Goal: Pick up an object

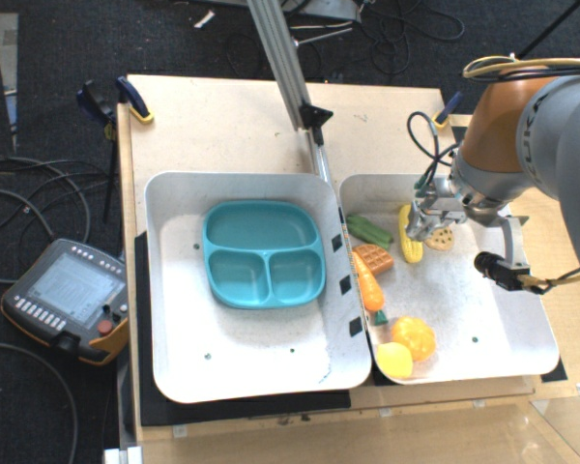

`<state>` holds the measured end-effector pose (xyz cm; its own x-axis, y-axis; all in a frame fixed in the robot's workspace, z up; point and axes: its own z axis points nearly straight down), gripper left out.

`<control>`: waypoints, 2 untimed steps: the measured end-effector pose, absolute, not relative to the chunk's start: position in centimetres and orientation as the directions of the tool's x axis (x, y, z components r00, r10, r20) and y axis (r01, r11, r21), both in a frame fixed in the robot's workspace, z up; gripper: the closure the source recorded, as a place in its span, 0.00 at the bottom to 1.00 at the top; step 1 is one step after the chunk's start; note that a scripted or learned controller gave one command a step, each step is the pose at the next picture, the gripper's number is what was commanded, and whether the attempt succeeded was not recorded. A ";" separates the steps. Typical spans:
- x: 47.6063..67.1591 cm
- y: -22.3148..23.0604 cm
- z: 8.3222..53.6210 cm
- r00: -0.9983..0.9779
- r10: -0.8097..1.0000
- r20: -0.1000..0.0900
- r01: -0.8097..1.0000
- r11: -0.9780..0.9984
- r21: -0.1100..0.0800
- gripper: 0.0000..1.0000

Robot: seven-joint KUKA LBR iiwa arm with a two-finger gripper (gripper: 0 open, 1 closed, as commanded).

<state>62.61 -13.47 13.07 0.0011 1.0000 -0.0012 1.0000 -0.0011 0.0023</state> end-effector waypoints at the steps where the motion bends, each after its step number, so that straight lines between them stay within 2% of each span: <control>1: 62.8 -12.7 19.2 -0.003 1.000 -0.001 1.000 0.003 0.007 1.00; 2: 63.0 -12.7 24.6 -0.003 1.000 -0.002 1.000 0.003 0.007 1.00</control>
<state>62.99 -12.70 24.57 -0.0033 1.0000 -0.0016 1.0000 0.0033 0.0069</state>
